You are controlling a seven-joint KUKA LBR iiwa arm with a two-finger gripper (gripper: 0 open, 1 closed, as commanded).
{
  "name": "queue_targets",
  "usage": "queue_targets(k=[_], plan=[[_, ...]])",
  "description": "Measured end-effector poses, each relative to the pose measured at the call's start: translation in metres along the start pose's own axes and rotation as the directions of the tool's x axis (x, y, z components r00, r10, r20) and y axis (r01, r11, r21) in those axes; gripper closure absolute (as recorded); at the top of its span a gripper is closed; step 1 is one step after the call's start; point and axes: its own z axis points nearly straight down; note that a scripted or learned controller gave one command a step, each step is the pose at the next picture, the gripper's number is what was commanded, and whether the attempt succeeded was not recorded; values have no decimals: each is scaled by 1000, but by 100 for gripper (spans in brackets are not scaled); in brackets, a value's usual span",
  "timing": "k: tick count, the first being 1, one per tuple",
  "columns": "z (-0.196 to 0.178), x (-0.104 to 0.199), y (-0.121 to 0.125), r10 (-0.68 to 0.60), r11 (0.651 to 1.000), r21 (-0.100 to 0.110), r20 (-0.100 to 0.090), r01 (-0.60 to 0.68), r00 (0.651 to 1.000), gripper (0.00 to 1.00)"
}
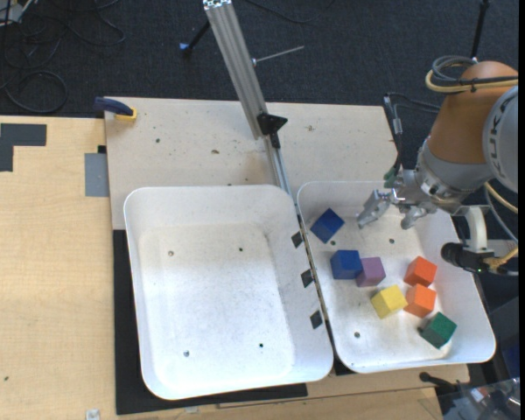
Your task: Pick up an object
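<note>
The right bin [472,344] holds several blocks: a blue one [327,225] near its far left, another blue one [346,264] touching a purple one [371,271], a yellow one [388,301], two orange ones [421,271] [421,300] and a green one [438,330]. My gripper [390,212] hangs above the far part of this bin, right of the upper blue block. Its fingers are spread, one at the left [370,212] and one at the right [411,216], with nothing between them.
The left bin [210,296] lies beside the right one. A slanted aluminium bar [241,68] rises from a black clamp [269,125] behind the bins. A small blue-and-yellow object [118,108] sits at the bench's far left corner.
</note>
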Motion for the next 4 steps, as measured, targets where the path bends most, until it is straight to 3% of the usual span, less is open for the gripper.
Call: queue_targets(k=[1,2,4], plan=[[60,5,7,-3,1000,-1,0,3,1000,0],[46,3,8,0,1000,-6,1,0,1000,100],[-71,-5,20,-2,1000,-14,4,2,1000,100]])
